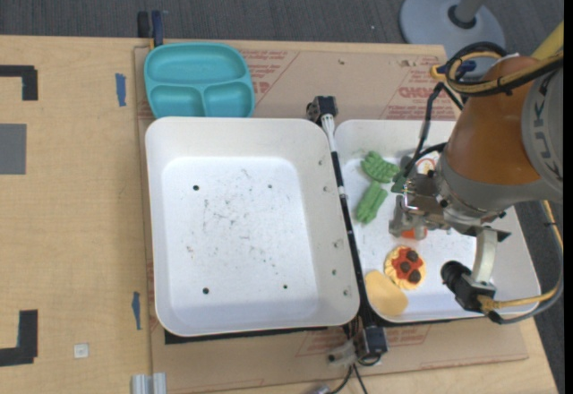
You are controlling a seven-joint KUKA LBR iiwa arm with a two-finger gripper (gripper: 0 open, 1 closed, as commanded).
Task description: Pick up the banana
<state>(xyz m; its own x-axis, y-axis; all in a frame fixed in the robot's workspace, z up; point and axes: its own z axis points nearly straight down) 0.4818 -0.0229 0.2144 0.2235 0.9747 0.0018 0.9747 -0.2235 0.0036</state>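
Scuffed glossy white bin (242, 222), rounded corners

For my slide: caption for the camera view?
Arm's hand hovers over toy food in the right bin; left bin beside it.

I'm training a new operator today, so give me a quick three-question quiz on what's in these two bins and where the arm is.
1. True or false: the arm is over the left bin.
2. Multiple choice: what colour is the divided tray behind the left bin? A) red B) teal C) black
3. Fill in the blank: the two green pieces lie in the ___ bin.

Key
1. False: it reaches over the right bin.
2. B.
3. Right.
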